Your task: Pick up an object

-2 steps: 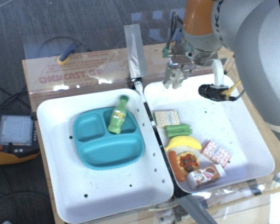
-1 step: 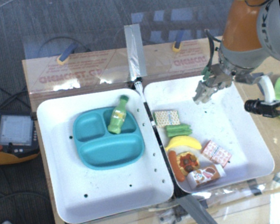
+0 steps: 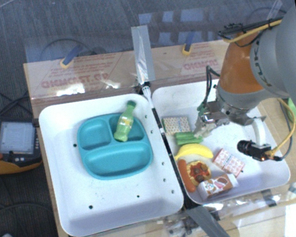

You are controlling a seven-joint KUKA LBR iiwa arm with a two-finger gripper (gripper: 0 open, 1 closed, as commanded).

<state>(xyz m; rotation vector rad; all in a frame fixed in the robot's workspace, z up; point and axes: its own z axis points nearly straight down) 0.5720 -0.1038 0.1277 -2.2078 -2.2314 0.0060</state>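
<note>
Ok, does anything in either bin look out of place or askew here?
One thing: a green bottle lies on its side, tilted, across the upper dividers of the blue compartment tray in the left bin. The right bin holds a loose jumble, including a banana, with nothing visibly spilled or damaged.

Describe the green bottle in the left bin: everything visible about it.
The green bottle is small, pale lime-green and looks like plastic, with a darker green cap and a yellowish label around its body. It lies on its side, tilted, cap pointing up and to the right toward the bin's far edge. It rests on the blue divided plate in the left bin, across the plate's upper right compartment and rim. Nothing else touches it.
</note>
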